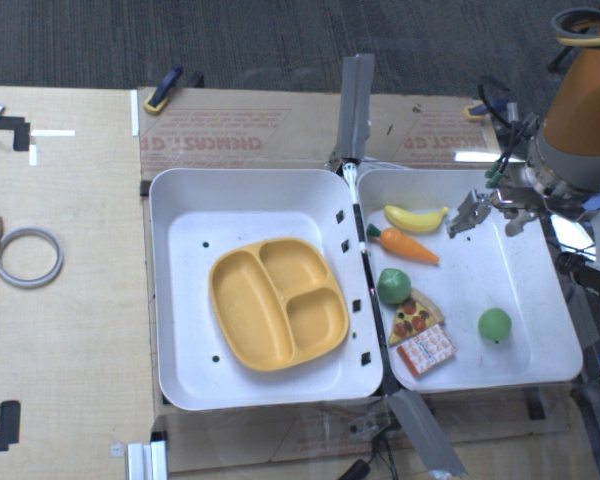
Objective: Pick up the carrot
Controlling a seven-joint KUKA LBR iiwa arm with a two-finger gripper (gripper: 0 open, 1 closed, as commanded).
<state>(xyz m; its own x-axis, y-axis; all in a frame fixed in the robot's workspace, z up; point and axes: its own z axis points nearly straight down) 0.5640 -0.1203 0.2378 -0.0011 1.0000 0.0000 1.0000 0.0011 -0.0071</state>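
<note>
Carrot lies in the right bin, gripper above

Orange plastic carrot [407,246] with its green stub lies in my right shallow white bin [540,368], just below the yellow banana [416,217]. My two-finger gripper [490,213] hangs near the bin's far right side, apart from the carrot; whether its fingers are spread I cannot tell. The left white bin [180,368] holds a yellow divided plate [277,303]. Brown cardboard [260,133] covers the bench behind, with dark carpet beyond.
</note>
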